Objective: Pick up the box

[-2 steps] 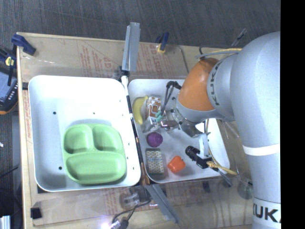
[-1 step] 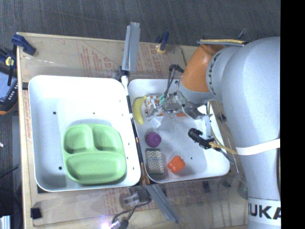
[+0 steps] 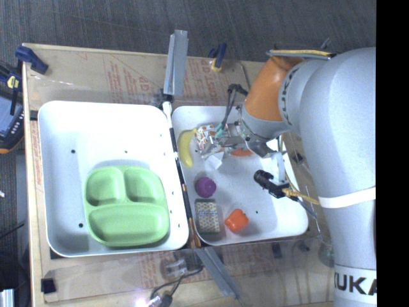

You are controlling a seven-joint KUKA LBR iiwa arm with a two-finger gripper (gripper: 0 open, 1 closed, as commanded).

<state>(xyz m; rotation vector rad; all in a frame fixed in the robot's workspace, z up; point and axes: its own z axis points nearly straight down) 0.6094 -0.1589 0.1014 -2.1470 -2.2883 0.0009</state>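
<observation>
The gripper (image 3: 214,147) sits over the right bin (image 3: 291,226) near its far left corner, above a patterned box (image 3: 206,135) beside a banana (image 3: 185,148); its grasp state cannot be determined. A purple ball (image 3: 205,186), an orange cup (image 3: 236,220) and a patterned sponge (image 3: 207,217) lie toward the near edge. A green divided tray (image 3: 126,205) occupies the left bin (image 3: 57,139).

Banana (image 3: 185,147), purple ball (image 3: 205,186) and orange cup (image 3: 236,220) crowd the box (image 3: 208,217).
</observation>
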